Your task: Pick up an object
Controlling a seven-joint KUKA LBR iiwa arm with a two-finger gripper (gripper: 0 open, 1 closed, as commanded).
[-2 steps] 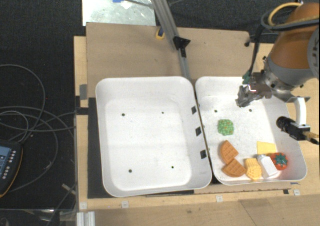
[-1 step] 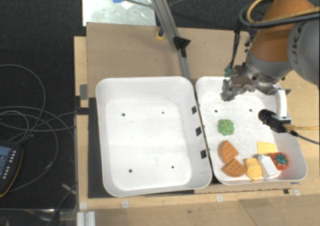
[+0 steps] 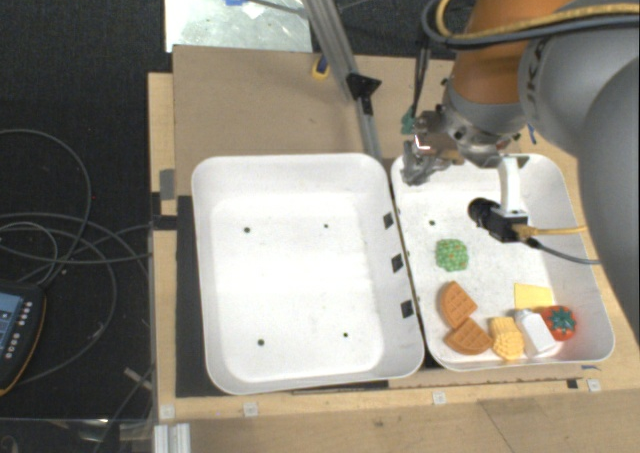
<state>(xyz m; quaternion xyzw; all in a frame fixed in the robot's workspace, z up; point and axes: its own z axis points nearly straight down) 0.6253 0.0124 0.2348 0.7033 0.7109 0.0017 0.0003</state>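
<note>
Toy food lies in the right bin (image 3: 580,211). A green bumpy ball (image 3: 452,255) rests near the bin's middle. Toward the front lie two orange waffle pieces (image 3: 457,303) (image 3: 468,338), a paler yellow waffle (image 3: 507,343), a yellow block (image 3: 533,295), a white piece (image 3: 537,333) and a red piece with a green top (image 3: 561,321). My gripper (image 3: 418,163) hangs over the bin's far left corner, well behind the green ball and apart from every item. A black and white fitting (image 3: 500,211) hangs below the wrist.
The left bin (image 3: 215,241) stands beside the right one, the two rims meeting along black clips (image 3: 397,261). A slanted metal pole (image 3: 335,36) crosses behind the bins. The arm's grey and orange body (image 3: 520,31) covers the far right. Cables lie on the floor at left.
</note>
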